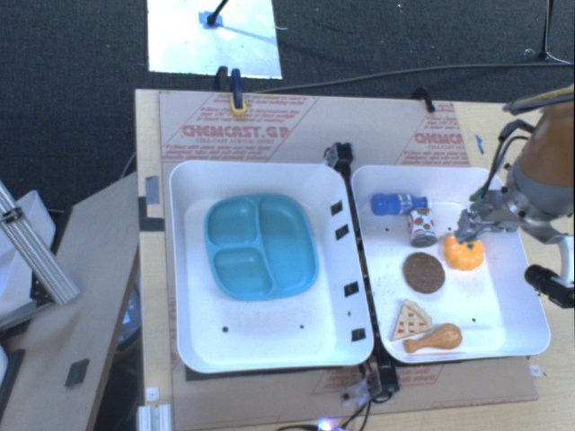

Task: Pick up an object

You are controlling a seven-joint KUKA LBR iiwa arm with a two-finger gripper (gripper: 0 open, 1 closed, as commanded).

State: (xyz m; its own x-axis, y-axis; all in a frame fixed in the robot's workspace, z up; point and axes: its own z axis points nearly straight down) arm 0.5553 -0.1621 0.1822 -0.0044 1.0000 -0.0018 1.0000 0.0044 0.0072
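Observation:
The right bin [517, 317] holds a blue bottle [395, 204], a small can [422, 227], an orange pumpkin-like toy [464, 253], a brown round patty [423, 273], a pizza slice [410, 320] and a tan drumstick [435, 338]. My gripper [471, 227] hangs at the end of the arm coming in from the right, directly over the orange toy's upper edge and seemingly touching it. The fingers are too small and blurred to read.
The left bin [193, 268] carries a teal divided plate [260, 245]. A black divider with clips [353, 250] runs between the bins. The arm's orange band and grey wrist [544, 173] overhang the right bin's far right side.

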